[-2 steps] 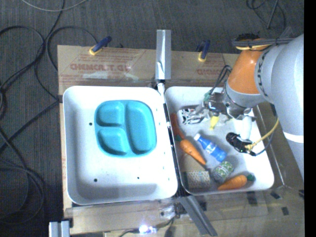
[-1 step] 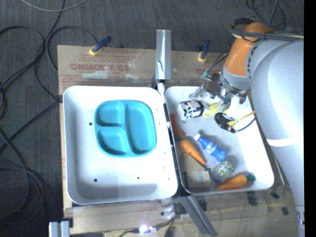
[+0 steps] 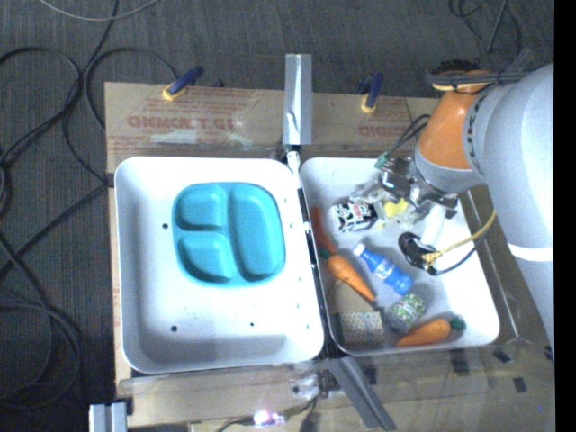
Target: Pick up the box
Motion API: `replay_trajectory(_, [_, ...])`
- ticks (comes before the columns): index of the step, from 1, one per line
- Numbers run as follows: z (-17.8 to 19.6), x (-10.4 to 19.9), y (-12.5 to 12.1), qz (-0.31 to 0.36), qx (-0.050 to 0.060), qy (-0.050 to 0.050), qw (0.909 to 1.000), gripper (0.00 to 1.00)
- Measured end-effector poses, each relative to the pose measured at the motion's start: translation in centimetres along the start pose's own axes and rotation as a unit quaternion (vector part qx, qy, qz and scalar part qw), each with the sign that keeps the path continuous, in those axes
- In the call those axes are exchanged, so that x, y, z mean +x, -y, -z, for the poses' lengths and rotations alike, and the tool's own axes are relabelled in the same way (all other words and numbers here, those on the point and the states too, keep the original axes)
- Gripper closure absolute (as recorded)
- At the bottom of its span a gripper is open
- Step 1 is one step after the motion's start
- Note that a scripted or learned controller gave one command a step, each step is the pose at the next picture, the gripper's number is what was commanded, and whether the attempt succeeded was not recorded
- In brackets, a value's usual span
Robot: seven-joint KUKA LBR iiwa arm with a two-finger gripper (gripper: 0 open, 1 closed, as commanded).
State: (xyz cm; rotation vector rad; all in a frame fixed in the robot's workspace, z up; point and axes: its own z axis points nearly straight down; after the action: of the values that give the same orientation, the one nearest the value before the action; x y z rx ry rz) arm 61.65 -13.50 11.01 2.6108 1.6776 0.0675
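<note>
The left bin (image 3: 135,268) is holding a blue tray (image 3: 229,232) with three compartments, lying flat near the bin's middle. Behind the bins, two blue-and-yellow clamps (image 3: 183,83) are gripping the far edge of the brown board (image 3: 207,120) beneath them.

In the right bin (image 3: 486,304), the box (image 3: 360,326) is sitting at the near edge, close to the near-left corner. It is a small tan, patterned thing lying flat, well apart from the gripper. Farther back, a black-and-white carton (image 3: 354,214) is lying toward the far-left part of the bin. Between the two, an orange carrot (image 3: 353,277) is lying at a slant, and just to its right a clear bottle (image 3: 385,272) with a blue label is lying at much the same slant. A small green-patterned can (image 3: 407,310) is resting just beside the bottle's lower end, and a second carrot (image 3: 425,332) is lying along the near wall, right of the box.

The gripper (image 3: 396,183) is hanging over the far part of the right bin, just right of the carton, above a small yellow object (image 3: 394,209). Whether it is open or closed cannot be told from this angle, and nothing is visibly held. The grey arm (image 3: 517,165) is reaching in from the right.
</note>
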Motion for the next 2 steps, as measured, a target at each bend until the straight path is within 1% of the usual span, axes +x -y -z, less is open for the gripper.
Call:
replay_trajectory(1, [10.4, 4.0, 2.4, -0.091, 0.027, 0.013, 0.9954, 0.00])
replay_trajectory(2, [1.3, -1.7, 2.4, -0.157, 0.020, 0.011, 0.9873, 0.00])
